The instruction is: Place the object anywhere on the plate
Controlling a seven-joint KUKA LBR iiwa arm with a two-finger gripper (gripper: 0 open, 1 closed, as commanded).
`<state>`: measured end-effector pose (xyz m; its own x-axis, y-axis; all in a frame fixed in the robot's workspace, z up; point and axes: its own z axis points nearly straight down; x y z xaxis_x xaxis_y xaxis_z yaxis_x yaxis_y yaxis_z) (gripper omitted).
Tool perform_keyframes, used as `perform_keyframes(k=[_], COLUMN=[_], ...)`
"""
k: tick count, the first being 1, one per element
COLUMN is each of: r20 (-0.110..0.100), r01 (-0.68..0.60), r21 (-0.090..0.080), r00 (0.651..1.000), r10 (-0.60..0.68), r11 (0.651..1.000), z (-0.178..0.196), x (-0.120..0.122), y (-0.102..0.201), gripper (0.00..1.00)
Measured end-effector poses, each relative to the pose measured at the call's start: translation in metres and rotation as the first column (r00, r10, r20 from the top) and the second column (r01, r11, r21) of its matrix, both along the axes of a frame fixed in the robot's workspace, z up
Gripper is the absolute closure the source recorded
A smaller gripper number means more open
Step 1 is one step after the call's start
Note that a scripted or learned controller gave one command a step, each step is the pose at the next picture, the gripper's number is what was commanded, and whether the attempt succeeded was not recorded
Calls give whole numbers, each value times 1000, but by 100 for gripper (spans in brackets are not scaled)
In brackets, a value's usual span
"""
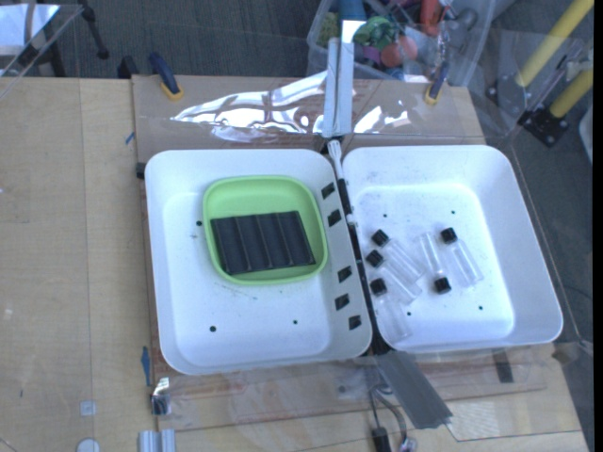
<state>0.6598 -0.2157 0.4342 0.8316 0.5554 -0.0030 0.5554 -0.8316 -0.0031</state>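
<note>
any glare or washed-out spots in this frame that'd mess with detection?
Camera view: strong glare on the crinkled clear sheet behind the bins; the clear vials in the right bin nearly vanish against the white, only their black caps stand out; the green plate with its dark ribbed object is evenly lit and high-contrast; overall slightly soft.

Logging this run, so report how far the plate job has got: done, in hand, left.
Done, by the look of it: a dark ribbed block lies flat on the green plate in the left bin. In hand: nothing visible. Left: probably nothing for that piece; several clear vials with black caps lie in the right bin.
</note>
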Motion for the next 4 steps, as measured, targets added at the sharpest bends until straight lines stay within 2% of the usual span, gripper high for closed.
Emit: perform_keyframes(k=[1,2,4], r20=[3,3,4], r01=[135,135,344], r21=[0,-1,0], r00=[991,991,939], r10=[-135,-135,-344], r11=[991,991,939], z=[0,0,0], x=[0,0,-1], y=[-5,-5,-9], gripper=[0,0,0])
